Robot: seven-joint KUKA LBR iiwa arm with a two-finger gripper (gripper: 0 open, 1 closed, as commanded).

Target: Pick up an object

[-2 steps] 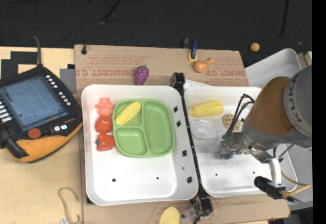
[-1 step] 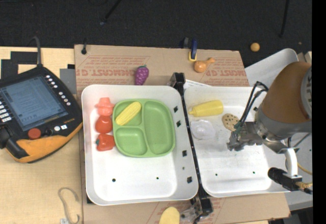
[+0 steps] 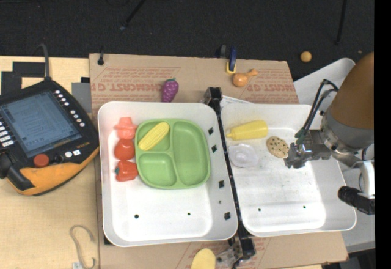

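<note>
Nothing lifted yet, by the look of it. Nearest candidate: a speckled cookie (image 3: 277, 146) lying flat on the floor of the right bin (image 3: 287, 213), just left of the gripper (image 3: 294, 159). Beside it, further left, a faint clear lid (image 3: 244, 155), and above that a yellow cylinder-like toy (image 3: 247, 131) near the bin's back wall. All 3 apparently resting on the bin floor, none raised.

Gripper low over the right bin, close to the cookie but apparently not on it; impossible to tell how wide it stands, or whether anything sits in it, since the dark wrist hardware hides the tip. Judged stage: approach, with closing and lifting both left to do.

Plenty of bare floor in the front half of the right bin. Tighter toward the back, with the 3 items clustered near the back wall and the divider between bins. Left bin (image 3: 159, 225) carrying a green tray (image 3: 183, 164) with a corn cob (image 3: 153, 135), plus red toys (image 3: 124, 150) along its left wall.
</note>
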